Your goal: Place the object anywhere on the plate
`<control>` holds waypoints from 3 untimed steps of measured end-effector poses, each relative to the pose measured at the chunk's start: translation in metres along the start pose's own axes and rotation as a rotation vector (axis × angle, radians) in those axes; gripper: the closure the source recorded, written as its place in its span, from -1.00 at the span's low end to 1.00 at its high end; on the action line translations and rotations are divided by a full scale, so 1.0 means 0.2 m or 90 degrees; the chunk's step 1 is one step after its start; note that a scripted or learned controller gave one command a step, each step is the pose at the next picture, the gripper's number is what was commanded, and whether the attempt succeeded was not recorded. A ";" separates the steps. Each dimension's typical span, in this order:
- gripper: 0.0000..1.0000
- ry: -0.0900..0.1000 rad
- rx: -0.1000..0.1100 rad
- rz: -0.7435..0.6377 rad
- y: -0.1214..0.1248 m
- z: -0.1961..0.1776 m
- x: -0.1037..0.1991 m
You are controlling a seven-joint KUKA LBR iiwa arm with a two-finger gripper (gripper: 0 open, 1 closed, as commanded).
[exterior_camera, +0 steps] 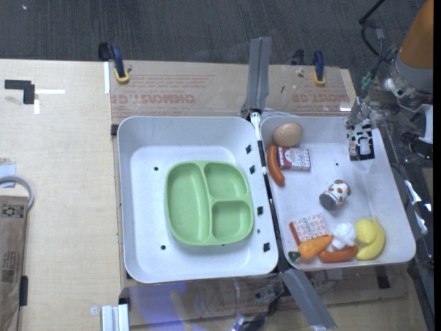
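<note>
In the right bin [403, 205], at its far right corner, the gripper [361, 142] hangs above the white floor, apart from all the toy food. Whether it is open or closed I cannot tell; the black-and-white tip is too small and cluttered to read. Nothing shows between its tips.

The things to pick from lie spread across this bin: an egg [288, 134] at the far side, a sausage [275, 165] beside a small red box [296, 158], a can [335, 194] on its side near the middle, and at the near edge a cracker box [309, 227], a carrot [311, 248], a second sausage [338, 255] and a banana [370, 239]. The green plate [209, 203] sits in the left bin [138, 205], its three sections bare.

The step in hand looks like the reach, with no object yet taken. The next move calls for settling on one item, likely the can as the nearest, coming down over it, closing, then carrying it across the divider to the plate.
</note>
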State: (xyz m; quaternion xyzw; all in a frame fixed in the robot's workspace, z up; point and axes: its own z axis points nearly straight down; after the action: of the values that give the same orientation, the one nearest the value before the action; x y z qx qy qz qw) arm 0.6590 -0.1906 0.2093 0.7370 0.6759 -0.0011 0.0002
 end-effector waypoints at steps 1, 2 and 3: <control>1.00 0.001 0.000 -0.060 -0.09 -0.06 0.41; 1.00 0.000 0.001 0.086 -0.06 -0.19 0.73; 1.00 0.000 0.003 0.138 -0.11 0.10 1.17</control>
State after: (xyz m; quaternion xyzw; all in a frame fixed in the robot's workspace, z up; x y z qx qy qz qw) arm 0.6577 0.0434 0.1896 0.8058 0.5922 -0.0029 -0.0015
